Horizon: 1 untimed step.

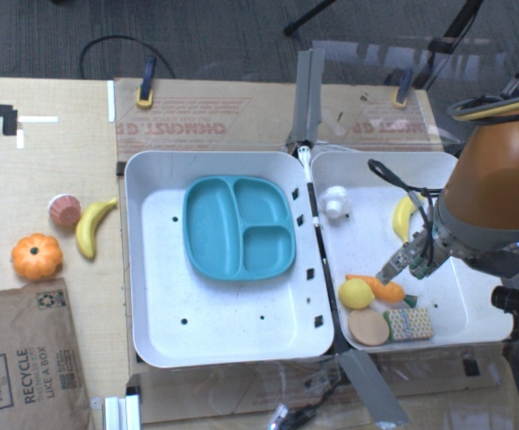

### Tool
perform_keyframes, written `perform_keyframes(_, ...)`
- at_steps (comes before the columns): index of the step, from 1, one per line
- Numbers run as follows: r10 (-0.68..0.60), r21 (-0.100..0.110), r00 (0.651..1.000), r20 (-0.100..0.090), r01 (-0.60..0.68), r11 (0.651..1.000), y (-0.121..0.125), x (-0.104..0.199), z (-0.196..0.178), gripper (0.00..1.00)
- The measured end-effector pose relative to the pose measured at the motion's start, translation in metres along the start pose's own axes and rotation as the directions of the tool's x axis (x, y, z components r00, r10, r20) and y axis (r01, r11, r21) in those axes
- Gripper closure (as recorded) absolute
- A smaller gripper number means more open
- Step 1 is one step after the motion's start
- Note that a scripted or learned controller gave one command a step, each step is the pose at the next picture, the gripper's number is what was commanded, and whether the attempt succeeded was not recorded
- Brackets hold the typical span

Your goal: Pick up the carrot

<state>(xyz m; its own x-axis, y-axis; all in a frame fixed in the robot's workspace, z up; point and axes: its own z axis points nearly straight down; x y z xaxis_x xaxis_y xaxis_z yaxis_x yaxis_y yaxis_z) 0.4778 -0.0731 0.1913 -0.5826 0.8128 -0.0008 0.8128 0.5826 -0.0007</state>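
One small orange plastic carrot [386, 288]: light, stiff, slick; grasp mid-body. Two-finger gripper [401, 268] at its 1 o'clock, finger state indeterminable.

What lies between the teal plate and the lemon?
In the camera view, white floor of the left bin and the two bins' adjoining walls lie between the teal plate and the lemon.

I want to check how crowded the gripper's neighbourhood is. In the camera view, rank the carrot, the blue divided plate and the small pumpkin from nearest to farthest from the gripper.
Measured from the gripper in the right bin:
1. Carrot, just below-left of it in the same bin.
2. Blue divided plate, in the left bin.
3. Small pumpkin, on the bench at far left, outside both bins.
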Motion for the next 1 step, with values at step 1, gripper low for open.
perform_keyframes(1,0.191,-0.001,0.982,0.001,-0.191,0.982,0.0343,0.0467,-0.0103,1.0)
